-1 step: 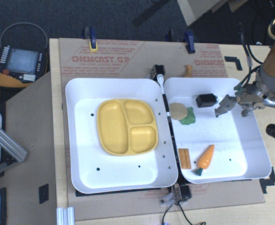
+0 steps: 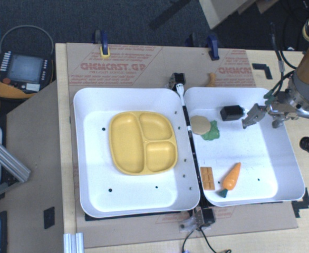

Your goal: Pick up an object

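The right bin [image 2: 270,157] holds a small black block [image 2: 232,112], a tan round disc [image 2: 200,124] with a green piece [image 2: 212,132] beside it, an orange carrot [image 2: 231,176] and a brown waffle-like bar [image 2: 208,178]. My gripper [image 2: 264,117] hangs over the bin's upper right part, just right of the black block, with its fingers [image 2: 251,117] spread apart and nothing between them.
The left bin [image 2: 91,157] holds a yellow divided plate [image 2: 143,141]. Blue clamps [image 2: 104,44] stand on the bench's far edge. A pendant with a screen [image 2: 23,70] lies off the bench at the left.
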Controlling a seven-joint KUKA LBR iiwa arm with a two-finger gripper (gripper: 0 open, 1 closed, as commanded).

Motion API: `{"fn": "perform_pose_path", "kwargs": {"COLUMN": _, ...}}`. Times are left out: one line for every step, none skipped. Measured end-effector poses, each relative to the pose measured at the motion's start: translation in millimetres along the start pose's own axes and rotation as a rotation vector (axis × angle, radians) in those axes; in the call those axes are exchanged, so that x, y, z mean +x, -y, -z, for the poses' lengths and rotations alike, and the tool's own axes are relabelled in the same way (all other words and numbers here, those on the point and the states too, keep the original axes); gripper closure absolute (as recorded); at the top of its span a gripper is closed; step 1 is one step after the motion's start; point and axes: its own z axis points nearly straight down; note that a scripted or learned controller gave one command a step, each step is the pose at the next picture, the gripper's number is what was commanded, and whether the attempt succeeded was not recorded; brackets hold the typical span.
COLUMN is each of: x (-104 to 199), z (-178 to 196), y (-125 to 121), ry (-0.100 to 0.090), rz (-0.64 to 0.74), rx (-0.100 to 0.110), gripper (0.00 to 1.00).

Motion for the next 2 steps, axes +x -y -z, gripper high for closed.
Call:
{"fn": "perform_pose_path", "kwargs": {"x": -7.8, "z": -53.2, "y": -5.5, "ry": -0.001, "rz": -0.001, "rx": 0.005, "gripper": 0.00}}
{"fn": "perform_pose_path", "kwargs": {"x": -7.3, "z": -117.2, "y": -1.5, "ry": -0.002, "rz": -0.001, "rx": 0.006, "gripper": 0.00}}
